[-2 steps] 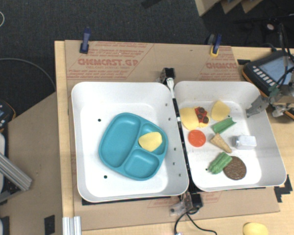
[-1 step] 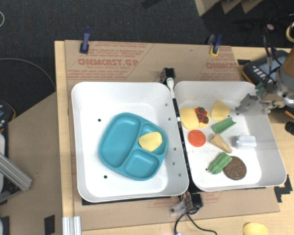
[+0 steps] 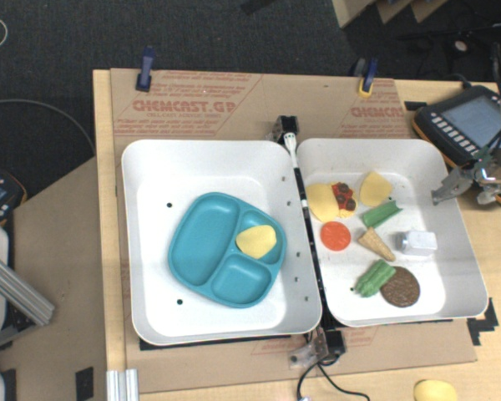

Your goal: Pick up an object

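Left bin (image 3: 142, 224): shallow white plastic bin, left of centre in the frame, touching the right bin along the middle seam.
Plate (image 3: 221, 253): teal plastic plate with three compartments, lying flat in the middle of the left bin.
Yellow piece on plate (image 3: 256, 241): pale yellow rounded toy food, resting in the upper right compartment of the plate.
Right bin (image 3: 459, 249): shallow white plastic bin, right of centre, holding the small toy foods.
Upper items in right bin: flat yellow piece (image 3: 320, 200) with a dark red berry cluster (image 3: 344, 195) on its right edge; a yellow wedge (image 3: 375, 189) to the right; a green pod (image 3: 381, 215) just below the wedge.
Middle items in right bin: orange-red round disc (image 3: 336, 236); a tan cone (image 3: 375, 244) just beside; a small white-grey block (image 3: 417, 242) further right.
Lower items in right bin: green ridged vegetable (image 3: 373, 278) touching a round brown cookie (image 3: 399, 288).
Gripper (image 3: 463, 182): grey metal two-finger gripper at the right edge of the frame, above the right rim of the right bin, well apart from the toy foods.
Fingers: state cannot be told from this angle; nothing seen between them.
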`<act>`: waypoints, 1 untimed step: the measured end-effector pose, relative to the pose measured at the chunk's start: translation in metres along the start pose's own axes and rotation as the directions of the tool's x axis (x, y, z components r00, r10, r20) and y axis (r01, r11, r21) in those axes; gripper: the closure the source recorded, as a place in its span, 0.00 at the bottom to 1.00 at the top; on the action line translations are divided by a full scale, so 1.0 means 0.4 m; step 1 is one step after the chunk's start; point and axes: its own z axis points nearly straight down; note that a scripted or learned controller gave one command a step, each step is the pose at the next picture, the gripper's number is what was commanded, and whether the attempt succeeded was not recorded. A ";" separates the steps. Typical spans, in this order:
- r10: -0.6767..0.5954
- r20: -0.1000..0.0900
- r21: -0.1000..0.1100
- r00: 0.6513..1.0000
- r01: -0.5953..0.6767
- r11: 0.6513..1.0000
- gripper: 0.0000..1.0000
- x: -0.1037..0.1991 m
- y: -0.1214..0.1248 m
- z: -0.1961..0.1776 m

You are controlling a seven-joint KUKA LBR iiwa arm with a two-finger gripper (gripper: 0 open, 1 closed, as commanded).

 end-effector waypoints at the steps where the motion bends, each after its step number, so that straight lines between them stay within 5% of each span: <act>1: -0.004 -0.004 0.009 1.000 0.004 1.000 0.00 0.006 0.066 0.172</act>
